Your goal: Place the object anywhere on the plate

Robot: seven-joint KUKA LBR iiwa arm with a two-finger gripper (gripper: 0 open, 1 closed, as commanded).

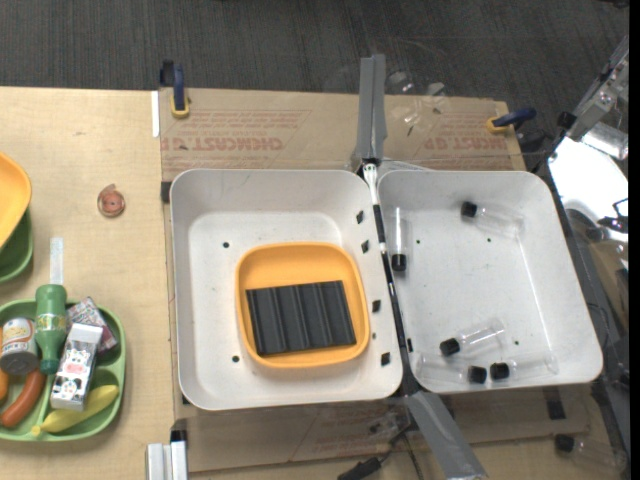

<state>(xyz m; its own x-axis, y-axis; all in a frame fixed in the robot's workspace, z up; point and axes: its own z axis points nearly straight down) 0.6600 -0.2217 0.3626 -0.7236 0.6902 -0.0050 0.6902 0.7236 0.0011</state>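
Observation:
An orange, rounded-square plate (300, 256) lies in the middle of the left white bin (200, 268). A dark grey ribbed rectangular block (302, 317) rests flat on the plate, covering most of its floor. In the right white bin (545, 278) lie several clear vials with black caps: one near the back (490, 214), one along the left wall (397, 243), and a cluster at the front (473, 340).
A green dish (105, 408) of toy food and a small bottle stands on the wooden table at the left, below an orange bowl (10, 203). A small pink disc (111, 201) lies nearby. Clamps (176, 93) hold cardboard behind the bins.

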